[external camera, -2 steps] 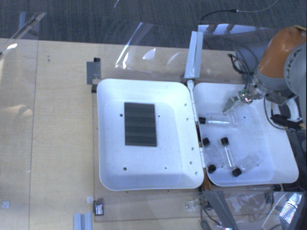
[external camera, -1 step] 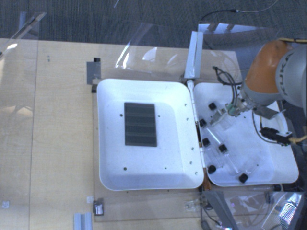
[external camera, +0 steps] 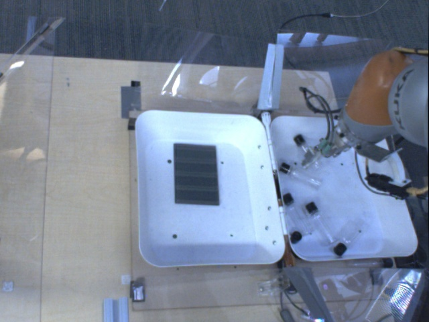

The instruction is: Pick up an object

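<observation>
Vials (external camera: 310,208) with black caps lie scattered in the right bin (external camera: 402,237); my hand (external camera: 320,150) hovers at its upper part, nearest vial (external camera: 299,140) just left. Finger state I cannot tell.

Pretty sure we're looking at a robotics lab, pale wooden worktop (external camera: 67,200), two white bins (external camera: 201,247) side by side, grey-and-orange arm (external camera: 385,96) trailing loose cables (external camera: 382,180), clear plastic shielding (external camera: 201,59), dark carpet (external camera: 134,12) behind

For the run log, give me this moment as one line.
grey arm with orange band above right white bin | small clear black-capped vials lie scattered | dark ribbed rectangular pad in left white bin
</observation>
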Controlling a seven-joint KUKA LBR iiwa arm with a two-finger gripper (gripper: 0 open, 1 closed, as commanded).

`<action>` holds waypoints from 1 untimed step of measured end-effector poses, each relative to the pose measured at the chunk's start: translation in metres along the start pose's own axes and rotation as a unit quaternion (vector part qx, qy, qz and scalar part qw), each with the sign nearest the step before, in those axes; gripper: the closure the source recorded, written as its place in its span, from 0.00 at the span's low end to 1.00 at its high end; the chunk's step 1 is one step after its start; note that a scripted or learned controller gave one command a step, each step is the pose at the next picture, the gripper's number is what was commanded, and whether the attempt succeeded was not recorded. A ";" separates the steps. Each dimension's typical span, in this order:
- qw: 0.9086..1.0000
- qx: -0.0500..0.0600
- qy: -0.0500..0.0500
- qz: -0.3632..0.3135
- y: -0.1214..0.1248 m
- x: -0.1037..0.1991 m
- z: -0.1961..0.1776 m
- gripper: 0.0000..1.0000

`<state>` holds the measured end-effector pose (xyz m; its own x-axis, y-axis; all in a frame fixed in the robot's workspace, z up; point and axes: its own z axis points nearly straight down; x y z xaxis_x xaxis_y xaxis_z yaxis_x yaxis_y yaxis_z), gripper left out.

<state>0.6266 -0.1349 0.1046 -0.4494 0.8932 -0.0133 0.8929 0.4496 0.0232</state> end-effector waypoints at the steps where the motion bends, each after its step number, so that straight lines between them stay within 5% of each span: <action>1: 0.999 0.008 0.005 0.039 0.065 0.042 -0.082 1.00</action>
<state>0.6633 -0.0678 0.1877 -0.3789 0.9254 -0.0029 0.9254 0.3789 0.0083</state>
